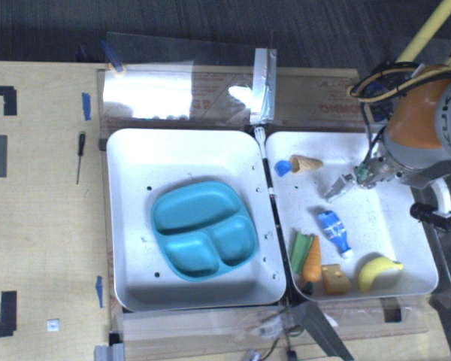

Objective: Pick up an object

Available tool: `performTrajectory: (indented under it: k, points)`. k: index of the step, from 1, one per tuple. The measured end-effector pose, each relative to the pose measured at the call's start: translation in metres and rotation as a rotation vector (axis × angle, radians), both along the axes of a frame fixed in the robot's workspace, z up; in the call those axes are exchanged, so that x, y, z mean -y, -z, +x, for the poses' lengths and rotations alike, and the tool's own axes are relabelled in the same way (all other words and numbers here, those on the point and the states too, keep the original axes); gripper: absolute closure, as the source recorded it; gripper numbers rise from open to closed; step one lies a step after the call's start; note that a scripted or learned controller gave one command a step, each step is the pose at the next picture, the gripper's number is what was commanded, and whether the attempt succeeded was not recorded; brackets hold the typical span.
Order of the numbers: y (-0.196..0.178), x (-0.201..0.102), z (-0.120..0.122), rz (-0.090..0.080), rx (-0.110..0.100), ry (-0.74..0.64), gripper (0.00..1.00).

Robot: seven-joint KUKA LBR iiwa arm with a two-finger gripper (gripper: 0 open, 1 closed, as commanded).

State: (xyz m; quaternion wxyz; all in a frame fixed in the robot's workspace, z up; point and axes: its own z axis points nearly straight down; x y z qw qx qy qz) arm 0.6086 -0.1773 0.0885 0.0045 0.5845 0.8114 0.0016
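Your claw [337, 186] hangs low in the upper middle of the right bin [406, 224], too blurred to tell its opening, nothing visibly in it, so the pick looks undone: the blue bottle [334, 232] lies just below it.

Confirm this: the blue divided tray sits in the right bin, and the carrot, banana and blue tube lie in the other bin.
Not quite. The camera view shows the blue divided tray in the left bin. The carrot, banana and blue tube do lie in the other bin, the right bin.
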Motion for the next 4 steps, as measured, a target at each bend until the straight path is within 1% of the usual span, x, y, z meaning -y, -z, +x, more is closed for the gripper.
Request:
performTrajectory:
  k: [1,2,3,4]
  points:
    - [0.001,-0.057,-0.051,0.004,-0.004,0.044,0.00]
    - [-0.003,-0.077,-0.117,0.004,-0.011,0.032,0.00]
    - [-0.014,-0.076,-0.115,0.003,-0.005,0.035,1.00]
    - [-0.097,-0.175,-0.087,0.006,-0.006,0.187,1.00]
